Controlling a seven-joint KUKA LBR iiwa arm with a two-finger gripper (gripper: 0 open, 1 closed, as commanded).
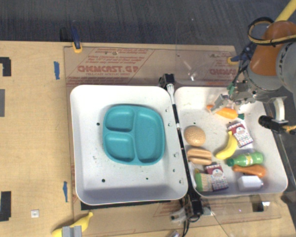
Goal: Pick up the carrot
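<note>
The carrot (226,113), a small orange piece with a bit of green at its right end, lies in the upper part of the right bin (281,174). My gripper (226,101) hangs just above and behind it, close to the carrot's upper edge, with the grey arm and its orange band reaching in from the upper right. The view does not show the carrot held.
The right bin also holds a bun (194,135), a hot dog (199,155), a banana (227,147), a red carton (240,134), a green bottle (246,159), another orange item (252,171) and a small box (214,177). A teal divided plate (134,134) sits in the left bin (84,147).
</note>
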